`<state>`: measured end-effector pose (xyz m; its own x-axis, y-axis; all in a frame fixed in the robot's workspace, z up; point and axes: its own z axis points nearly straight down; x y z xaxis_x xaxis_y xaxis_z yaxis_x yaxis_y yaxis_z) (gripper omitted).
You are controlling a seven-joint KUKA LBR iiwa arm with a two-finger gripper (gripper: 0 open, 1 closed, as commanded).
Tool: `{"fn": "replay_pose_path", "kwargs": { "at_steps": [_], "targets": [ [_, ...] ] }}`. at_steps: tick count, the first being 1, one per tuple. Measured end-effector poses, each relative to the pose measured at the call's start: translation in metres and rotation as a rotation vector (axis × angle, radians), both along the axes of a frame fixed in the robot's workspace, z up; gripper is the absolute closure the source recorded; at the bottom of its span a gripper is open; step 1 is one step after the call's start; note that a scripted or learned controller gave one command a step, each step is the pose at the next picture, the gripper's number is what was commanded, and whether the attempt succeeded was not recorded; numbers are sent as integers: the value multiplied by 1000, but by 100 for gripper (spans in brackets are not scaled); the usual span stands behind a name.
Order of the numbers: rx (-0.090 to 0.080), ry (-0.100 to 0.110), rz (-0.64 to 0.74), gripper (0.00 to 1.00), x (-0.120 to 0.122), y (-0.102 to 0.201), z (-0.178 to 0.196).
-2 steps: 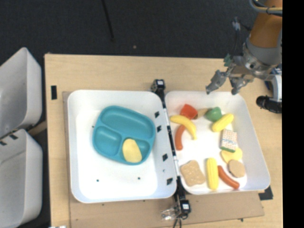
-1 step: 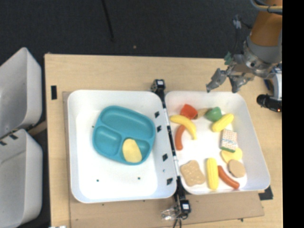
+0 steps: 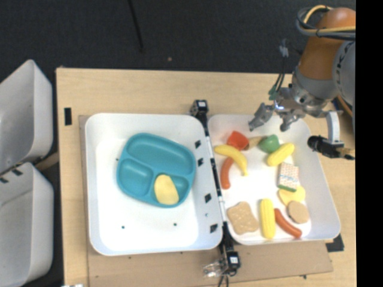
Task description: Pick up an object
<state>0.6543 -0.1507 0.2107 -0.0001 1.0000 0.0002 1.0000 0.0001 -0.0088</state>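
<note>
The grey arm with its orange band leans in over the far corner of the right-hand shallow white bin (image 3: 326,214), and its two-finger gripper (image 3: 274,119) hangs there with the fingers spread apart, nothing between them. Just below the gripper, inside that bin, sit a red pepper-like toy (image 3: 238,139) and a small green rounded toy (image 3: 270,142), the green one nearly under the nearer finger, though from here I can't quite tell whether it touches. Beside the green toy lies a short yellow piece (image 3: 280,154), and a curved yellow plastic banana (image 3: 233,158) rests just past the red toy, with an orange-red sausage shape (image 3: 225,173) beside it. Further from the gripper, toward the near edge of the bin, lie a small printed carton (image 3: 288,176), a tan slice of toy bread (image 3: 242,217), a yellow corn cob (image 3: 267,218), a red hot-dog sausage (image 3: 287,222) and a round brownish cookie (image 3: 298,211). The left-hand white bin (image 3: 105,220) holds a blue divided plastic plate (image 3: 140,163) with a pale yellow lemon-like toy (image 3: 166,190) in one compartment.
</note>
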Motion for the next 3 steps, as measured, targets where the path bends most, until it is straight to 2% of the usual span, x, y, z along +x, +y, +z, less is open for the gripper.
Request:
{"fn": "replay_pose_path", "kwargs": {
  "at_steps": [1, 2, 3],
  "targets": [
    [0, 0, 3, 0, 2, 5, -64],
    [2, -15, 1, 0, 6, 6, -108],
    [2, -10, 3, 100, 7, 4, -93]
  ]
}}
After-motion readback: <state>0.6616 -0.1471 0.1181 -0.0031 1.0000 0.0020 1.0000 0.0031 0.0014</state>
